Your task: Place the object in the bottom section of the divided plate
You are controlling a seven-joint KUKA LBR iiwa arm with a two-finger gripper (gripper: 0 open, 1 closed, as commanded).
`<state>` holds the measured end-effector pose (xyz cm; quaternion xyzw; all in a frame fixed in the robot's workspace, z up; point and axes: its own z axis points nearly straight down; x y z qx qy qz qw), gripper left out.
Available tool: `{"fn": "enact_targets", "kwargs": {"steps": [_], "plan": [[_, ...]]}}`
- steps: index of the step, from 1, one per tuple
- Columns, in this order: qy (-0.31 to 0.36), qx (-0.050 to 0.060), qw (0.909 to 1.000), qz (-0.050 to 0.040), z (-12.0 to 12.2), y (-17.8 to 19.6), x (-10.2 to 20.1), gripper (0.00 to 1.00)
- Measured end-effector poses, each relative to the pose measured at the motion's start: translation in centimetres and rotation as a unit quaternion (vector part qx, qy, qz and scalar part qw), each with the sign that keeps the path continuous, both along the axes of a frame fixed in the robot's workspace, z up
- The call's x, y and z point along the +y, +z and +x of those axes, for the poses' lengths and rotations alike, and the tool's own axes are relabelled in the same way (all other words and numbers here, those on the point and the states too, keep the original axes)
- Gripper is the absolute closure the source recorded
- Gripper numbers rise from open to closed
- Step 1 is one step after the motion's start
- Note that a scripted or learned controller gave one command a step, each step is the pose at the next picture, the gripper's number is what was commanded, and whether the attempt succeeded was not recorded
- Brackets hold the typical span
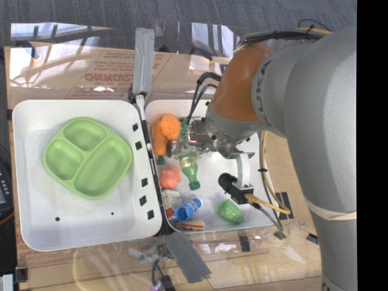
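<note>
— While the gripper [183,143] hangs over the right bin [254,220], is anything plated?
— No, the plate [88,157] at nine o'clock has nothing on it.
— Holding the bottle [191,173]?
— Can't tell; bottle's at six o'clock of it. Everything's left.

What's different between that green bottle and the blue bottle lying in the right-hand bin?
The green bottle lies just below the gripper, near the bin's middle; the blue bottle lies lower, by the bin's front edge. The green one looks somewhat larger, and points up and down in the view, while the blue one lies slanted. Both are small toy bottles on their sides.
</note>
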<state>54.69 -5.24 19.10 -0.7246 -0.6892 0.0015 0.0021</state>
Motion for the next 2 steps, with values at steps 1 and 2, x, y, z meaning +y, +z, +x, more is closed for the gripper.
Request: {"fn": "enact_targets", "kwargs": {"steps": [1, 2], "plan": [[0.189, 0.000, 0.9819, 0.0006, -1.9, -0.1, 5.7, 1.00], [-0.031, -0.001, 0.9995, -0.0003, -3.3, 7.8, 15.5, 1.00]]}}
